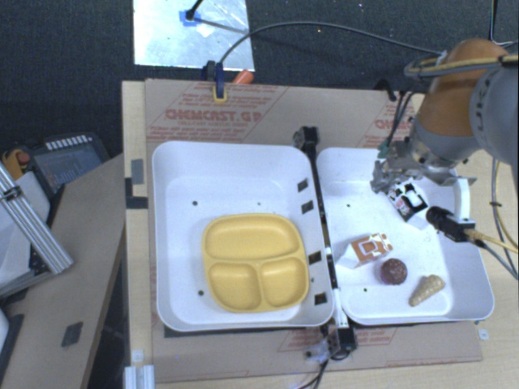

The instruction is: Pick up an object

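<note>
Two white bins sit side by side, and the claw (395,183) hangs over the far part of the right bin (466,302) — whether its fingers are spread or pressed together cannot be told. Nearer the camera than the claw lie an orange-and-white carton (371,249), a brown ball (394,271) and a tan cone (426,289). Well to its left, the left bin (174,217) holds a yellow divided tray (254,262).

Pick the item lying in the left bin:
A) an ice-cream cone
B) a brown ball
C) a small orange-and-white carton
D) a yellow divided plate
D: the yellow divided plate lies in the left bin, while the brown ball, the cone and the carton all lie in the right bin.
</note>
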### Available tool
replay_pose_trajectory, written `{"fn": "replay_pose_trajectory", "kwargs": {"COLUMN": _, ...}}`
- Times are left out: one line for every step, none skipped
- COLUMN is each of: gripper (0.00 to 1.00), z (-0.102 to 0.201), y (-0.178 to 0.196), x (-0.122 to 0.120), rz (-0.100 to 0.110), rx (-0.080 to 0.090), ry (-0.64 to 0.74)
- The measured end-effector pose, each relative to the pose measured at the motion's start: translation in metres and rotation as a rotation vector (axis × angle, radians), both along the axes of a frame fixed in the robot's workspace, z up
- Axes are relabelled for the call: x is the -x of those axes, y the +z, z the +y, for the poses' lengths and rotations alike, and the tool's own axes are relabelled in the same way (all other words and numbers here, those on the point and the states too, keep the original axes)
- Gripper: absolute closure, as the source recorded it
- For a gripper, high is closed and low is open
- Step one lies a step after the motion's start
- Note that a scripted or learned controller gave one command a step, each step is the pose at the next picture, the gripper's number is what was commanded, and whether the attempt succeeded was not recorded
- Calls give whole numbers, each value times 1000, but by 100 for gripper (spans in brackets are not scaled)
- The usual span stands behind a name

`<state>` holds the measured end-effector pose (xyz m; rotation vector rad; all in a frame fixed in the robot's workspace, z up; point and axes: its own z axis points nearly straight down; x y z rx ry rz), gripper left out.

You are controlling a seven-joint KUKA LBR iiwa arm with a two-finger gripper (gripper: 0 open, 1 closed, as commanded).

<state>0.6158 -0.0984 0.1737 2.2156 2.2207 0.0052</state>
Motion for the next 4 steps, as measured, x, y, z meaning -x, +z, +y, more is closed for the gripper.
{"fn": "replay_pose_trajectory", "kwargs": {"gripper": 100, "z": -3, "y": 65, "x": -3, "rz": -2, "rx": 1, "ry": 1}}
{"fn": "replay_pose_trajectory", "kwargs": {"gripper": 100, "z": -3, "y": 108, "x": -4, "rz": -1, "rx": 0, "ry": 2}}
{"fn": "replay_pose_trajectory", "kwargs": {"gripper": 100, "z": 47, "y": 94, "x": -5, "rz": 4, "rx": -1, "ry": 6}}
{"fn": "replay_pose_trajectory", "kwargs": {"gripper": 100, "z": 99, "y": 94, "x": 4, "rz": 5, "rx": -2, "ry": 6}}
